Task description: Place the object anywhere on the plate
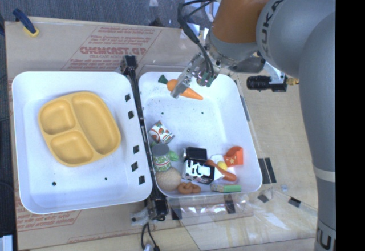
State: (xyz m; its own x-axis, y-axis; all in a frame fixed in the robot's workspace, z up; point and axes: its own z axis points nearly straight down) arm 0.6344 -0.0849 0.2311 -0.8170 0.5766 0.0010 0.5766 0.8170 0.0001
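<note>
Fingers (pixel 183 85): closed on the carrot (pixel 188 91), at 12 o'clock in the right bin (pixel 246 130).
Carrot: orange, green-topped, tip pointing toward 4 o'clock.
Plate (pixel 78 127): yellow, three compartments, in the left bin (pixel 34 193).
Other toys (pixel 194 171): clustered at 6 o'clock of the right bin.

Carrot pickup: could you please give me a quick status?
Gripper down on carrot, right bin's far end. Grasp unconfirmed. Plate in left bin, bare.
</note>
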